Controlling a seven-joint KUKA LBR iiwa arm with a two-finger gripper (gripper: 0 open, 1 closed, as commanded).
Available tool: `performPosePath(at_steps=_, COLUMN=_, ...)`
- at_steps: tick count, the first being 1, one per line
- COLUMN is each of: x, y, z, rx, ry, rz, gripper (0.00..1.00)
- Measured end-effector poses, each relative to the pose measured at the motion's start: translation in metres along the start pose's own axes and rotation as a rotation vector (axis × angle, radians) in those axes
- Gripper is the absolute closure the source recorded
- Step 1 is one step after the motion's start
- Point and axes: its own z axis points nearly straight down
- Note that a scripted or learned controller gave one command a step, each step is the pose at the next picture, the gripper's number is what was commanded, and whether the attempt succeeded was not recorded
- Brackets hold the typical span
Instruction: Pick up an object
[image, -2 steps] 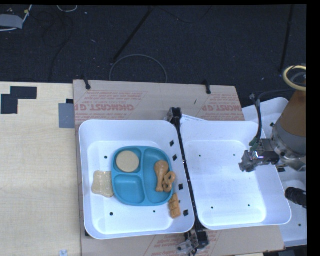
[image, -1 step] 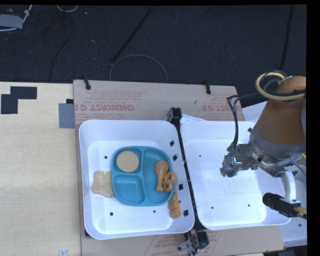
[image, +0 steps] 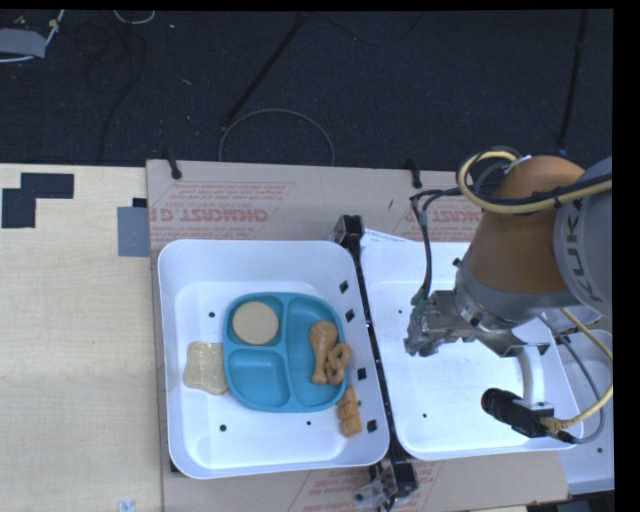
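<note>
1. Camera view looks down at a slant on a pale wooden counter that carries two shallow white bins side by side.
2. Left bin holds a blue plate divided into three compartments, lying flat near the bin's middle.
3. Inside the plate's upper left compartment sits a round tan cookie.
4. Inside the plate's right compartment lies a brown pretzel-like piece, twisted and knobbly.
5. Just beside the plate's left edge, on the bin floor, rests a pale beige slice, touching or nearly touching the plate.
6. Just below the plate's lower right corner lies a small brown chunk, close to the divider between the bins.
7. Right bin sits under the arm, which reaches in from the right with its grey body and orange band above the wrist.
8. At the arm's end, the tool hangs over the upper left part of the right bin, well apart from the plate and the food pieces.
9. Whether the tool is spread or pressed together cannot be told; it is dark and small here, and nothing is seen gripped in it.
10. A black cylindrical part sits low over the right bin's lower right area, with yellow and black cables looping near it.
</note>
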Motion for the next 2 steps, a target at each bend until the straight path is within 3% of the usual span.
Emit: performPosePath(at_steps=2, x=0.122, y=0.003, z=-0.003, rx=-0.003, ry=0.0, rz=-0.002, gripper=1.0)
